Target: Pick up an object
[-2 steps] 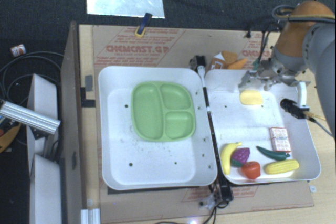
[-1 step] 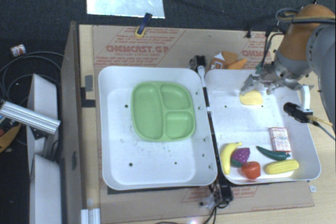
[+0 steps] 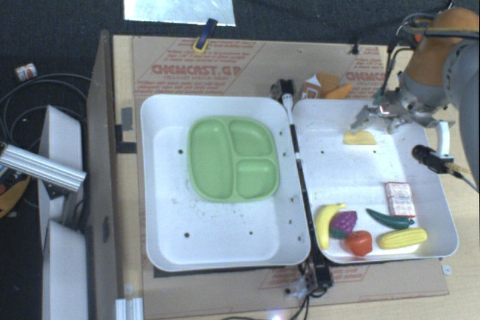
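My gripper (image 3: 377, 118) hangs over the far part of the right bin (image 3: 330, 161), just above and behind a yellow wedge (image 3: 360, 137). Its fingers look spread, with nothing between them. Along the bin's near edge lie a banana (image 3: 327, 221), purple grapes (image 3: 345, 221), a red tomato (image 3: 360, 242), a corn cob (image 3: 403, 238) and a dark green pepper (image 3: 390, 219). A small red and white box (image 3: 400, 198) sits just behind the pepper.
The left bin (image 3: 169, 183) holds a green divided plate (image 3: 232, 160). An orange piece (image 3: 337, 91) lies on the cardboard behind the right bin. A black clamp (image 3: 285, 90) sits at the far end of the seam between the bins.
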Controlling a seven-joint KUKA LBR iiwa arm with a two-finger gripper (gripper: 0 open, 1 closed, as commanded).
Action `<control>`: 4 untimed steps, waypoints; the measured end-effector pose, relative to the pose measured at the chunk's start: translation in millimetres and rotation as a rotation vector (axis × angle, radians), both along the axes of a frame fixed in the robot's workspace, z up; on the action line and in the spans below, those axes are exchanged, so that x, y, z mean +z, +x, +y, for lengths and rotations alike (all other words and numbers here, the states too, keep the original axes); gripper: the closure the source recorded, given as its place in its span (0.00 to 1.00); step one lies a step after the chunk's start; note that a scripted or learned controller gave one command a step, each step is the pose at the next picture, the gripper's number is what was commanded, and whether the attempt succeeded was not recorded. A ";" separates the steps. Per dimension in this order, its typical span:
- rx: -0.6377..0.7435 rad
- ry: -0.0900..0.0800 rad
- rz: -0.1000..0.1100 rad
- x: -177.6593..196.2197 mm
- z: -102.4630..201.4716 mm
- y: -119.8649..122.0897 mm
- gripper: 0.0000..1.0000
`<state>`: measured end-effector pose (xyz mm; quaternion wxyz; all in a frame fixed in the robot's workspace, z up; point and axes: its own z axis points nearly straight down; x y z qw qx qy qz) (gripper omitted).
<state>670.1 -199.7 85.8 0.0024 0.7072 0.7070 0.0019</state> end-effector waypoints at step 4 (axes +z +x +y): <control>0.003 0.000 0.005 -1.0 76.5 -15.8 0.00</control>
